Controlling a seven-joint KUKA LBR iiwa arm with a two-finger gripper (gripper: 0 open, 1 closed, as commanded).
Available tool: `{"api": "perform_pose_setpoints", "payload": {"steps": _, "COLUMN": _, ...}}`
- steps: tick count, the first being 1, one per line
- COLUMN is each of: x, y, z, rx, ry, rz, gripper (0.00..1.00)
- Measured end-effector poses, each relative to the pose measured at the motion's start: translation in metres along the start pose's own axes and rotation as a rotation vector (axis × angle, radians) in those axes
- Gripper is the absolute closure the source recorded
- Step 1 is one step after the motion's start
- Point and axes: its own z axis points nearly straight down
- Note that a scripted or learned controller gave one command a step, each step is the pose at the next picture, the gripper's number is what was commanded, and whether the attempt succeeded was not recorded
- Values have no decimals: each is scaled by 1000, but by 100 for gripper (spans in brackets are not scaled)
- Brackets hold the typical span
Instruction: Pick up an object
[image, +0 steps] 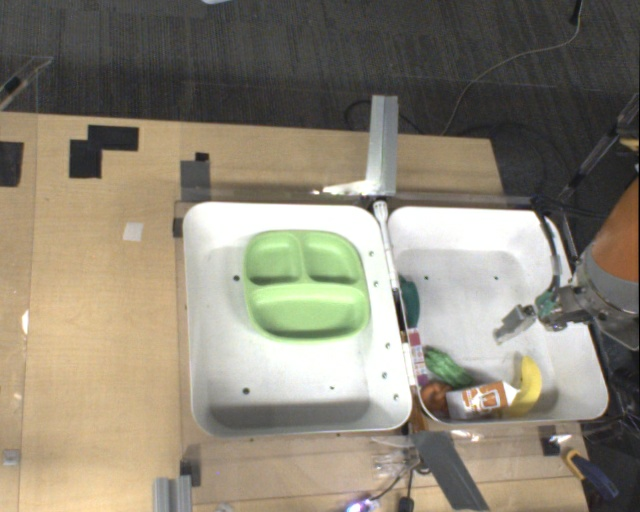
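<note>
My gripper (520, 322) hangs over the right bin (470, 250), near its right side, above bare white floor. A yellow banana (528, 385) lies just below it, toward the front right corner. Along the front wall lie a white and orange carton (482, 400), a green leafy vegetable (450, 368) and a reddish round item (432, 397). A teal object (408, 302) rests against the bin's left wall. Nothing shows in the gripper.
A green divided plate (305, 283) sits in the left bin (215, 380). A metal post (384, 145) stands behind the wall shared by the bins. The arm's orange band (615, 245) is at the right edge.
</note>
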Motion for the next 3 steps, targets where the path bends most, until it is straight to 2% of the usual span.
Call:
{"api": "perform_pose_setpoints", "payload": {"steps": 1, "x": -22, "y": 23, "z": -28, "rx": 0, "ry": 0, "rz": 64, "gripper": 0}}
{"api": "perform_pose_setpoints", "payload": {"steps": 2, "x": -45, "y": 3, "z": 90, "rx": 4, "ry": 1, "rz": 54, "gripper": 0}}
{"api": "perform_pose_setpoints", "payload": {"steps": 3, "x": -51, "y": -9, "z": 101, "rx": -3, "ry": 1, "rz": 179, "gripper": 0}}
